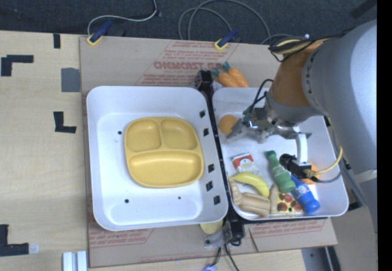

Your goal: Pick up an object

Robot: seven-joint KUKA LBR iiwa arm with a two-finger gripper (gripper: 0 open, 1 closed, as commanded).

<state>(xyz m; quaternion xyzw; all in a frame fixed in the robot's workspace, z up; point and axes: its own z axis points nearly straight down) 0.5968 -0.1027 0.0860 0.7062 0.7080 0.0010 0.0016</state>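
The arm (358,73) is a broad, rounded body of smooth pale grey, its casing glossy enough to catch the light. Above the wrist runs an orange band (293,83), duller and browner on its shaded side. Below the band the wrist narrows into a grey metal gripper (257,125) of angular silvery parts. A thin black cable (260,92) loops beside the band, and yellow and black cables (288,45) bunch at its upper edge.
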